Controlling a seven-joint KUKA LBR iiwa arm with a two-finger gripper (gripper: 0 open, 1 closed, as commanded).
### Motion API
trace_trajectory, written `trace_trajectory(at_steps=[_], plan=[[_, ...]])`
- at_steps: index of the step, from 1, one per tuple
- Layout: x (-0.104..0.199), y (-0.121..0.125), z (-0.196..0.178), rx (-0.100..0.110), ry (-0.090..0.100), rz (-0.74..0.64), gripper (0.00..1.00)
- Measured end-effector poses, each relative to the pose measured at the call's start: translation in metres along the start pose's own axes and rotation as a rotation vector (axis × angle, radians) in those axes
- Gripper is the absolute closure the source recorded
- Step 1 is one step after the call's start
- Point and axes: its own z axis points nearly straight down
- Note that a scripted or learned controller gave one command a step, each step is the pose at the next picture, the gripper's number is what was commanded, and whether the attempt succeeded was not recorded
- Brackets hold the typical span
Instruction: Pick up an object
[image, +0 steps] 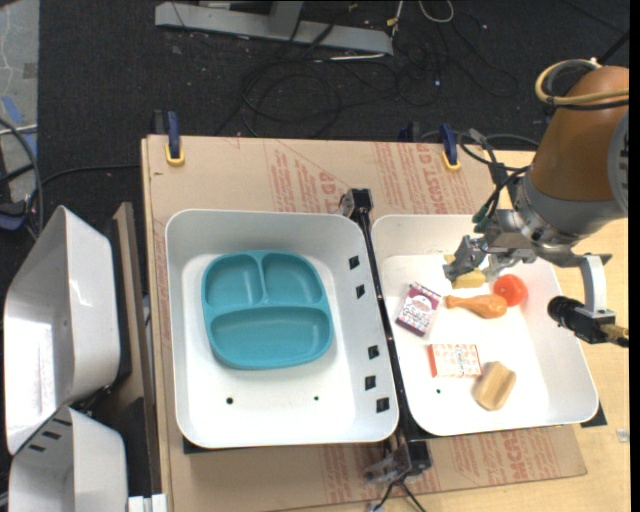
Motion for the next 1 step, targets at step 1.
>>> trace_trajectory(at_steps=[1], plan=[[0.0592, -0.0095, -0.0008, 0.001, 0.0, 0.0, 1.0]])
